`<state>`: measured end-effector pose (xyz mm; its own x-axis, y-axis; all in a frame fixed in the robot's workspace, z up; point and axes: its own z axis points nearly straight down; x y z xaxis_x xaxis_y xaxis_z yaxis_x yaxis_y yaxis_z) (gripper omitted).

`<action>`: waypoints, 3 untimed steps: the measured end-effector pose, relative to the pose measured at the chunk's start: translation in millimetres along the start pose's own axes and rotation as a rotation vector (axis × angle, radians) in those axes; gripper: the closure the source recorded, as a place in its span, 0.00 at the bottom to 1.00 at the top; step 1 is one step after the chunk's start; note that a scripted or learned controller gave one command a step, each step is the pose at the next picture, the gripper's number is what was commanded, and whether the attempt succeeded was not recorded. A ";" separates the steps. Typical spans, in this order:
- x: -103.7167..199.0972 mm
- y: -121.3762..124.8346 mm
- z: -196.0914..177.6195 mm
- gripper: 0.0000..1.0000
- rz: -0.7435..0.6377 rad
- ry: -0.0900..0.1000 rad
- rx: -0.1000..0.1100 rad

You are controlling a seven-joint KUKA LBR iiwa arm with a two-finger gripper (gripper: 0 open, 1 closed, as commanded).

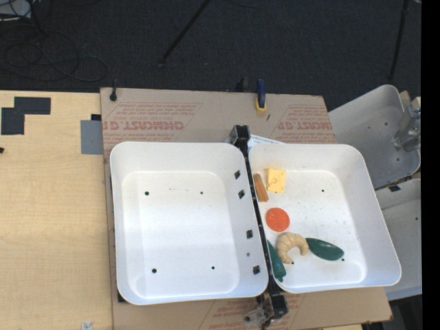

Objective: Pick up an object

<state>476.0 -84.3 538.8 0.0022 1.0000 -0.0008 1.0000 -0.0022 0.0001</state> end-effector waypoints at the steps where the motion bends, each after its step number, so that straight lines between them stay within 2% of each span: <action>1: 24.7 -1.9 237.0 1.00 -0.003 0.003 0.019; 2: -10.1 26.4 298.8 1.00 0.000 0.001 0.010; 3: -6.0 -5.5 445.0 1.00 -0.001 0.005 0.019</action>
